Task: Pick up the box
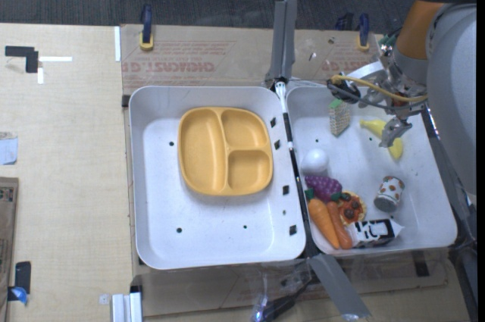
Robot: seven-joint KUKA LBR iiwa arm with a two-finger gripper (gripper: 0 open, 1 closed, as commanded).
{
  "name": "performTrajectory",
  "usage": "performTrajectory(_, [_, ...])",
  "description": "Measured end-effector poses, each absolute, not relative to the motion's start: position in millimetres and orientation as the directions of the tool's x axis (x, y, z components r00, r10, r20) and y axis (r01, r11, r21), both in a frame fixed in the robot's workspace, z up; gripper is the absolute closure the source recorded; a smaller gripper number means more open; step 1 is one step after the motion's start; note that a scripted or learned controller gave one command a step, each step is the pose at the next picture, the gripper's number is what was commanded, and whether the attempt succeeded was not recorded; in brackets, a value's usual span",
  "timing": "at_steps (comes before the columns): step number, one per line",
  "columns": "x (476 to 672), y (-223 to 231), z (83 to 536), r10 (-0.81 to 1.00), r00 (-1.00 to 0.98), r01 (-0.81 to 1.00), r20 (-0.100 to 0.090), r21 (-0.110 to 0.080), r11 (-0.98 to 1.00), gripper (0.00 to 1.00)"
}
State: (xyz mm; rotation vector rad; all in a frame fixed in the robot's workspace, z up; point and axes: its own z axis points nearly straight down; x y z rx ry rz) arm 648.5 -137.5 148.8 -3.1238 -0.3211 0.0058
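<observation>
Hovering over the back of the right bin (432,161), the gripper (394,132) sits low near a yellow banana-like piece (379,129); whether it's released or clenched I cannot tell, cables and wrist hardware clutter that spot.

The box (376,231), judging by shape, is the small black-and-white carton at the front edge of the right bin, lying tilted and touching the toy carrot (327,225). Well apart from the gripper.

Risks:
- Box is wedged in the front corner against the bin wall and the carrot, so a finger could land on the wall or rim, or grab the carrot instead.
- Glossy printed card looks slick and light; a shallow pinch could squirt it out.
- Crowded pile: purple grapes (324,186), a red-orange piece (350,207), a small printed can (389,193) nearby. Any of these could get dragged or knocked.
- White ball (314,159) is round and would roll if bumped.

Textures: bins are smooth white plastic with rounded corners. Left bin (151,184) holds a matte yellow divided tray (225,151), three compartments. A pale mesh-textured block (339,116) stands near the back of the right bin. Toys look like moulded plastic.
</observation>
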Motion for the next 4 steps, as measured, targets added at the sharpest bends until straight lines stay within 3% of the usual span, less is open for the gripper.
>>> performTrajectory(1, [648.6, -138.2, 149.2, 0.201, 0.980, 0.201, -0.003, -0.001, -0.980, 0.00])
performTrajectory(2, [647.6, -182.5, 252.1, 0.244, 0.970, 0.244, -0.002, -0.001, -0.970, 0.00])
performTrajectory(3, [648.2, -123.1, 108.9, 0.232, 0.973, 0.232, -0.003, -0.002, -0.973, 0.00])
performTrajectory(4, [651.5, -130.8, 90.6, 0.208, 0.978, 0.208, -0.003, -0.002, -0.978, 0.00])
